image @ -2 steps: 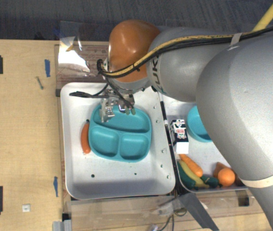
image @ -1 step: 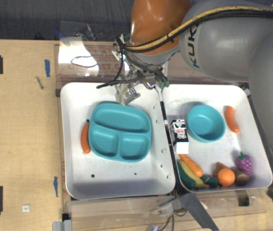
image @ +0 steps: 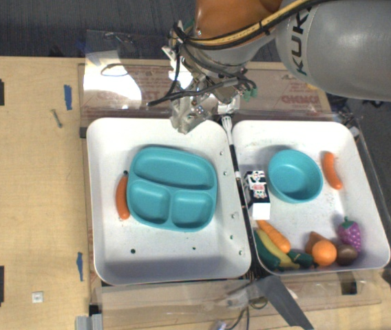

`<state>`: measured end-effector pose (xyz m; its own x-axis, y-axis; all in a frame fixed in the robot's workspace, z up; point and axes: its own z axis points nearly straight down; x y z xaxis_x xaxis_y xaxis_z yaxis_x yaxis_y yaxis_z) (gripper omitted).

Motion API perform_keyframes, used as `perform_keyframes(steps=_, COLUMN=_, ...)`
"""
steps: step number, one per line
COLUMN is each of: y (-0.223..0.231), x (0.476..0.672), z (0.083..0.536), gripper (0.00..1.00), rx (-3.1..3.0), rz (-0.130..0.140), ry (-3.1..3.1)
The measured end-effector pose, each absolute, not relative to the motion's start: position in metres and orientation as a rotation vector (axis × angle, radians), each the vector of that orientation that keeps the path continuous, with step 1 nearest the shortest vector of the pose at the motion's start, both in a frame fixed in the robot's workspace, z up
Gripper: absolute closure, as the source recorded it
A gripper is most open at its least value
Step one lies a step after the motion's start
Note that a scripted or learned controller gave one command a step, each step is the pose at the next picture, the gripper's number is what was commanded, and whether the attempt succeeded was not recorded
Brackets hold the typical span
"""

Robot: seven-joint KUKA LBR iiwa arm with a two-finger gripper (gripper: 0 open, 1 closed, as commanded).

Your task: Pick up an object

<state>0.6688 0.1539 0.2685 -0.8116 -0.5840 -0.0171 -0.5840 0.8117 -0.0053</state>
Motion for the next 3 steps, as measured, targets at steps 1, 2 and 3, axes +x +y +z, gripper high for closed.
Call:
perform_keyframes(steps=1, y=0.116, x=0.648, z=0.170, gripper=1.00, rx=-0.997, rz=0.005, ry=2.982)
perform_keyframes(steps=2, y=0.118, x=0.653, z=0.241, gripper=1.00, rx=-1.186, rz=-0.001, ry=2.892)
perform_keyframes(steps=3, y=0.121, x=0.668, z=0.265, gripper=1.00, rx=-1.443, rz=-0.001, ry=2.776)
